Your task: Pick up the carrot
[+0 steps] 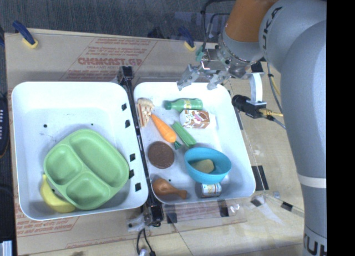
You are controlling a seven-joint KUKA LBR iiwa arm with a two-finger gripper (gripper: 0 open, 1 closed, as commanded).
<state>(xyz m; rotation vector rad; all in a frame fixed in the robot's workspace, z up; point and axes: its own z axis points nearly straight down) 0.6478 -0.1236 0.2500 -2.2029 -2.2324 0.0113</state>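
So the right bin (236, 138) is pretty crowded: the carrot (163, 128) lies on a slant in its left-middle part, orange with a green end pointing down-right, and stuff sits close all round it. A pale ridged thing (145, 110), maybe a waffle or bread toy, sits just beside its upper end against the bin's left wall, a green bottle (183, 104) lies on its side above it, and a small packet with a red and white label (196, 119) sits just to the right. A green stick-shaped veggie (184, 133) lies right alongside the carrot, looks like touching it. Below that there's a brown round disc (161, 154), a blue bowl (207, 164) with something yellowish in it, a tin can (210, 189) on its side at the bowl's lower edge, and a brown drumstick-looking piece (168, 189) near the front wall. The left bin (33, 97) holds a green divided plate (86, 167) with a yellow thing (54, 199) peeking out under its lower left corner. The gripper (199, 78) hangs over the back rim of the right bin, up and right of the carrot and well apart from it, fingers spread with nothing between them. The arm comes in from the right, orange band just above the wrist.
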